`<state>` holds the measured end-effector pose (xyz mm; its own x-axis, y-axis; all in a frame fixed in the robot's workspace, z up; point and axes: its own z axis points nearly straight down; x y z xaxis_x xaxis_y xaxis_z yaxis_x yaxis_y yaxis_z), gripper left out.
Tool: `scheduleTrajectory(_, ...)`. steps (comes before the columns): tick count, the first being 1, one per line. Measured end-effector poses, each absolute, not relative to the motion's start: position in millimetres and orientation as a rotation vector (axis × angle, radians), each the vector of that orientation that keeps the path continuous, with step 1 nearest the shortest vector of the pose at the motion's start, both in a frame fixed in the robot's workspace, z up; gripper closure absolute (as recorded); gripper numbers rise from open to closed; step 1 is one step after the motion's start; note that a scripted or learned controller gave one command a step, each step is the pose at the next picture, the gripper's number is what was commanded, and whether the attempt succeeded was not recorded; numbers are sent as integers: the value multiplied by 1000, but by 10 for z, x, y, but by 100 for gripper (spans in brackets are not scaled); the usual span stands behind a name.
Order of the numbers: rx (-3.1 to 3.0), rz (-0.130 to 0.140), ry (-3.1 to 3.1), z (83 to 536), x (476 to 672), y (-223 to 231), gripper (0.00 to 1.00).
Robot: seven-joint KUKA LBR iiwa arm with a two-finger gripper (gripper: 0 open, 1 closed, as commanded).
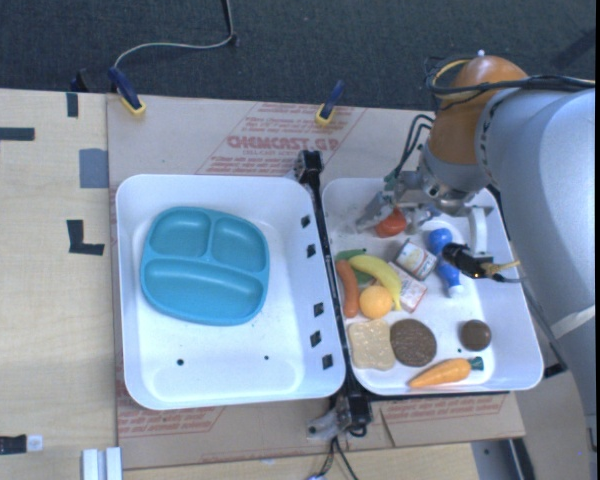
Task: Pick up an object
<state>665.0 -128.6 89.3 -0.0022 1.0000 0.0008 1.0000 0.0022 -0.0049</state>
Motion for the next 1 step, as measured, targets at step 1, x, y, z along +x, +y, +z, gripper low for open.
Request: scheduleTrajectory(1,-2212,10,-2219,975,6647,-1284,100)
